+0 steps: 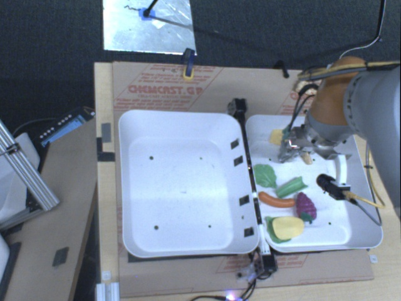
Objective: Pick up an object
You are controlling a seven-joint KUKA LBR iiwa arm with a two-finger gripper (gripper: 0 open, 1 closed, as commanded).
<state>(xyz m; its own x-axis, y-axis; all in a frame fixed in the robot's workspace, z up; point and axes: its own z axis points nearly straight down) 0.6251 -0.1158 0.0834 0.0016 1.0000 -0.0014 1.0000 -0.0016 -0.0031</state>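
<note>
- Several toy foods lie in the right bin [360, 231]; the gripper [289, 148] hangs just right of the yellow piece [277, 136].
- Whether the gripper is spread or closed, I cannot tell.

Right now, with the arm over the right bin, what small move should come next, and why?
Probably lower the end effector slightly toward the yellow piece next to it. It hovers at the right bin's far end with nothing visibly held, and that piece looks nearest; the green, orange, purple toys lie closer to the camera.

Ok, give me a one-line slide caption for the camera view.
End effector low in the right bin above leaf, carrot, grapes and other toy produce.
</note>
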